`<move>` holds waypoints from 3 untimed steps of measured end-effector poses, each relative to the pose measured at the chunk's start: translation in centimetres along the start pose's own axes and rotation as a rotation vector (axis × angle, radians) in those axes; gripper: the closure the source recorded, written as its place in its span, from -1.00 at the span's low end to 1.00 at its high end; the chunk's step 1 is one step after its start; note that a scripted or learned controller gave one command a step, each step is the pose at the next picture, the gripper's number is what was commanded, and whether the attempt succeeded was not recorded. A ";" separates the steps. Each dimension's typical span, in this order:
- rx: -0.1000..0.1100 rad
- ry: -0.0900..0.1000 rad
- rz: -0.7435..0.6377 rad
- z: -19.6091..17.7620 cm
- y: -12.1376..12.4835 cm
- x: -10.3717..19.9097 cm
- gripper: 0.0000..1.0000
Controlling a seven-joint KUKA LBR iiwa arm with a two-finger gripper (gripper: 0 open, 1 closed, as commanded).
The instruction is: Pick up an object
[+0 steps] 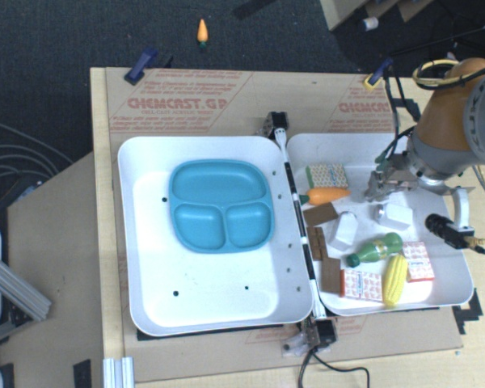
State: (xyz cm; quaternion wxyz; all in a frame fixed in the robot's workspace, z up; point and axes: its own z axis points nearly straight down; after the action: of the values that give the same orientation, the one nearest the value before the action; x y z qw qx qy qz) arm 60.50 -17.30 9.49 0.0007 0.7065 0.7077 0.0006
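Right bin: tool above clutter

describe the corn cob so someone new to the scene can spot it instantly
Look in the right-hand white bin, the cluttered one. Near its front edge, the yellow corn cob lies just below the green bottle, between two red-and-white cartons. It is the only plain yellow, ridged thing there.

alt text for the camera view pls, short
A grey and orange robot arm reaches from the right, its tool low over the right bin, which holds a carrot, a green bottle, a corn cob and small boxes. The left bin holds a blue divided tray.
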 end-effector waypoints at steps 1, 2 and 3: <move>0.000 0.000 0.000 0.0 0.0 0.0 -1.00; 0.004 -0.001 0.002 1.0 4.7 8.0 -1.00; 0.002 -0.001 0.000 0.0 4.8 8.1 1.00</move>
State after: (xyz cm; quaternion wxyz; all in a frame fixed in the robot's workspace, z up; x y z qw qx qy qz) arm 65.30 -9.19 9.52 0.0003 0.7065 0.7077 -0.0007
